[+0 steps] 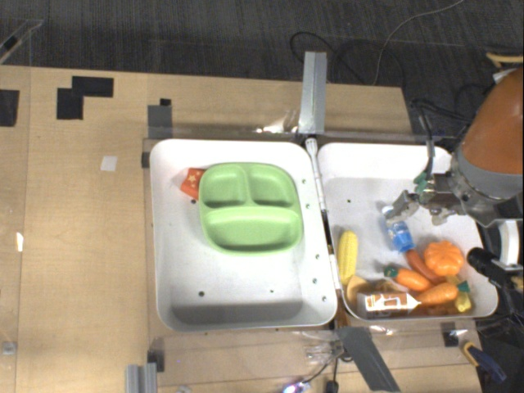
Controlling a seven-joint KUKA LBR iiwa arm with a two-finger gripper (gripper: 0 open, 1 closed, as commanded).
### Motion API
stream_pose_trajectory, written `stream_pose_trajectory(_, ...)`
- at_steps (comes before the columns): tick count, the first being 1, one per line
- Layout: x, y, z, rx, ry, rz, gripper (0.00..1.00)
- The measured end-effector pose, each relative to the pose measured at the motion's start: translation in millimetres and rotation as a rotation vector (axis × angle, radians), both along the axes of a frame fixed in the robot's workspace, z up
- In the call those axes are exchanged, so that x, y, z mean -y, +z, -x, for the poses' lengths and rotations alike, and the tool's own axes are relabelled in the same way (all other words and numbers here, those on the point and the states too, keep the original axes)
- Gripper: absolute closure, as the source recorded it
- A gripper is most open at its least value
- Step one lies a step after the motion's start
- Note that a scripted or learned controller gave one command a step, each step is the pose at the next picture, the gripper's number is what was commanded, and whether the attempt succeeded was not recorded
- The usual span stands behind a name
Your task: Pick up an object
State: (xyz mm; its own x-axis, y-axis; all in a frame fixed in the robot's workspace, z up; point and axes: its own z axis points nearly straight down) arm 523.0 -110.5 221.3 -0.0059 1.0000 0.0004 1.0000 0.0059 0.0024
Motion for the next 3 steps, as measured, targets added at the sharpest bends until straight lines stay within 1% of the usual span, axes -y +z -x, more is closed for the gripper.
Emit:
stream_pose_trajectory(1, 32, -132, 5, 0.011, -0.025, 0.003, 0.00)
stream_pose_trajectory(2, 31, -120, 2, 0.017, -0.023, 0.002, 1.00)
stream_pose_trajectory(3, -4, -3, -25, 0.003, -0.185, 0.000, 1.00)
